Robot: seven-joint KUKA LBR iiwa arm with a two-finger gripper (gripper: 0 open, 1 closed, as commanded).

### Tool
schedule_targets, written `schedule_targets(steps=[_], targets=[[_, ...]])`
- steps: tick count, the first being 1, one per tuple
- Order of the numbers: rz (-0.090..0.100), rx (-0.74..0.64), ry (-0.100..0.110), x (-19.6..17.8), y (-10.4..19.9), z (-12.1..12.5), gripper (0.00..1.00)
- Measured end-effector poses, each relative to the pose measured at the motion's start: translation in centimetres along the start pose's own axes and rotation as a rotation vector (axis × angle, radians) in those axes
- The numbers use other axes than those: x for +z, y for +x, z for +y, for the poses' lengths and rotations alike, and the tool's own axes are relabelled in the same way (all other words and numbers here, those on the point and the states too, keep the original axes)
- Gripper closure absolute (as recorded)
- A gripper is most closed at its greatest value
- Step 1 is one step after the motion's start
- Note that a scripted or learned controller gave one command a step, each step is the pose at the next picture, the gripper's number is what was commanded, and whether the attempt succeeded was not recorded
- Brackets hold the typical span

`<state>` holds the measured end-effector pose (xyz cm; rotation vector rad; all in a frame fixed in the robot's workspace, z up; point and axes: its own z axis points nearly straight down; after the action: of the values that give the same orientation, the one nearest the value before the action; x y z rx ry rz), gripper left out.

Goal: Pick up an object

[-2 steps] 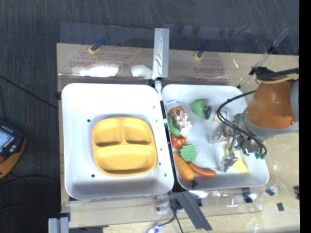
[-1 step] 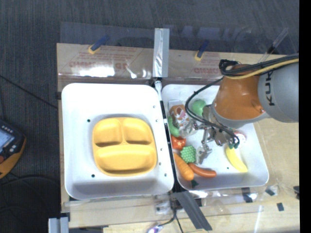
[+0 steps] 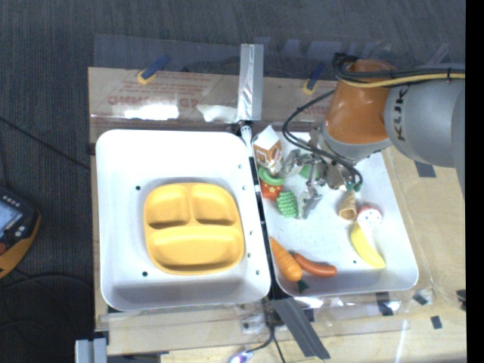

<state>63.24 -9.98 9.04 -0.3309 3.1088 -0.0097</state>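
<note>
1. The gripper (image 3: 314, 195) hangs low in the right bin (image 3: 393, 274), near its upper left part. Its metal fingers (image 3: 309, 202) point down and left, but the view is too cluttered to tell how far apart they stand or whether anything sits between them.
2. Just left of the fingers lies a green knobbly toy (image 3: 286, 203), close to or touching the fingertip. Above it are a green-and-red toy (image 3: 270, 177) and a small carton (image 3: 267, 151), both against the bin's left wall.
3. To the right of the gripper lies an ice-cream cone toy (image 3: 348, 205), with a white and red round piece (image 3: 369, 217) and a banana (image 3: 367, 248) below it.
4. Along the lower left edge of the right bin lie a carrot (image 3: 285, 259) and a sausage (image 3: 316, 265), touching each other. The middle of that bin's floor is bare white.
5. The left bin (image 3: 121, 157) holds a yellow divided tray (image 3: 194, 227), set near its centre with open white floor all around.
6. Both bins sit on a brown counter (image 3: 113, 89) over dark carpet (image 3: 45, 51); a black-and-orange device (image 3: 15, 221) lies at far left.
</note>
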Motion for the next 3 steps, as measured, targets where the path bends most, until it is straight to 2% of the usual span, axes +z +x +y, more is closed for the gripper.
schedule_targets(steps=[1,2,3], targets=[[0.003,-0.085,-0.002,-0.1,6.4,-1.6,0.00],[0.001,-0.305,0.005,-0.2,5.4,0.4,0.00],[0.006,-0.245,0.004,-0.1,4.7,0.6,0.00]])
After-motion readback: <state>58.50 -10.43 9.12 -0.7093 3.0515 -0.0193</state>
